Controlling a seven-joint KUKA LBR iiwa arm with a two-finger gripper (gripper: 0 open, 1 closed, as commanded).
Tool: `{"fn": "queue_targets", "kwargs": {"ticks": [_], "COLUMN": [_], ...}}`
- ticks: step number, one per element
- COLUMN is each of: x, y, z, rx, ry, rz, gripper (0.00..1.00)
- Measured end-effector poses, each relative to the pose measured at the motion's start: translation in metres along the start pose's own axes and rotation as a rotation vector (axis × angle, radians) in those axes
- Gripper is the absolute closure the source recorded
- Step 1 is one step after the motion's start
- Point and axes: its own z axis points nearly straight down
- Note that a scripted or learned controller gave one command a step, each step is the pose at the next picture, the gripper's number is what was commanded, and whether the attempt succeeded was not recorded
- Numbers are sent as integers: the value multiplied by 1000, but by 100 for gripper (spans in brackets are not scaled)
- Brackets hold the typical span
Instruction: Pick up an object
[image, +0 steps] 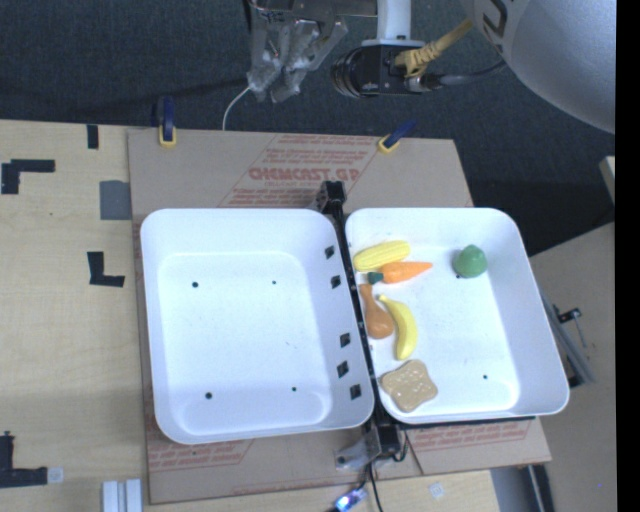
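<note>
So from my end I'm looking down on both bins, and all the toy food is in the right bin (500, 345). Most of it is bunched against the wall shared with the left bin (170, 330): corn (381, 254) at the top, carrot (402, 270) touching just under it, then an orange pear-shaped piece (376, 317) and the banana (400, 327) side by side, and a slice of bread (408, 385) near the front corner. My guess is they slid there, since the floor dips toward the middle. The green ball (470, 261) sits apart near the back, so that's the easy pick in my opinion, with room around it.

The arm (565, 50) is parked up at the top right, well clear of the bins. I see only a big grey chunk of it, so whether the gripper is wide or narrow I can't tell.

Readable text: the cardboard sheet (290, 170) under the bins has red print that looks like "CHEMCAST GP", upside down-ish and blurry, so no promises.
</note>
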Motion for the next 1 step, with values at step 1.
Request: {"fn": "queue_targets", "kwargs": {"ticks": [1], "x": [0], "y": [1], "z": [-8], "rx": [4], "ry": [-3], "rz": [-1], "gripper": [100]}}
